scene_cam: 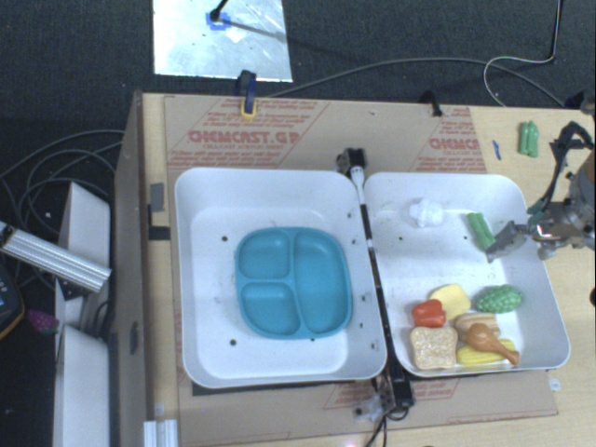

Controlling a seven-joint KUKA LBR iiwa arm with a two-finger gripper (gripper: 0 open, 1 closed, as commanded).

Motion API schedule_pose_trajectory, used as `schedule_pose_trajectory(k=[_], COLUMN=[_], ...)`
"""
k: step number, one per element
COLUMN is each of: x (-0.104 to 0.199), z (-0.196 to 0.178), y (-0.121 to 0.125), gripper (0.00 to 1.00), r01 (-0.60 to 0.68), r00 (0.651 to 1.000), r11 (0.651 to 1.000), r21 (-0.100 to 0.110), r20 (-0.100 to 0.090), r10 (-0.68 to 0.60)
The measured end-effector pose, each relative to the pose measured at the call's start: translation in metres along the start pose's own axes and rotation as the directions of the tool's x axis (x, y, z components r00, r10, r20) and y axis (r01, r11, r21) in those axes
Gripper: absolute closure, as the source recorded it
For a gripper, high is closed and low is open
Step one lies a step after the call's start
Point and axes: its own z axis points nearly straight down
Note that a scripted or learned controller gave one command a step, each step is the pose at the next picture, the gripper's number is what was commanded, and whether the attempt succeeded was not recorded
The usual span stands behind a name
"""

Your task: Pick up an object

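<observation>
Gripper (514, 235) is seen at three o'clock in the right bin (540, 287), beside a green stick (480, 230); its finger state cannot be told.

Even, fairly bright overhead light; the white bins (279, 194) look washed out, a metal sheet (222, 26) glares, shadows are faint, detail is slightly soft

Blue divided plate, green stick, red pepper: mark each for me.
blue divided plate (293, 282), camera view, centre ridge.
green stick (480, 230), camera view, mid-length.
red pepper (428, 314), camera view, top face.
</observation>
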Motion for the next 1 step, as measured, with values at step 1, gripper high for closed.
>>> schedule_pose_trajectory(k=[1], x=[-0.0019], z=[0.1116], y=[0.0941], gripper=[0.0], r01=[0.001], r00=[1.0], r11=[1.0], r21=[0.003], r20=[-0.001], r10=[-0.001])
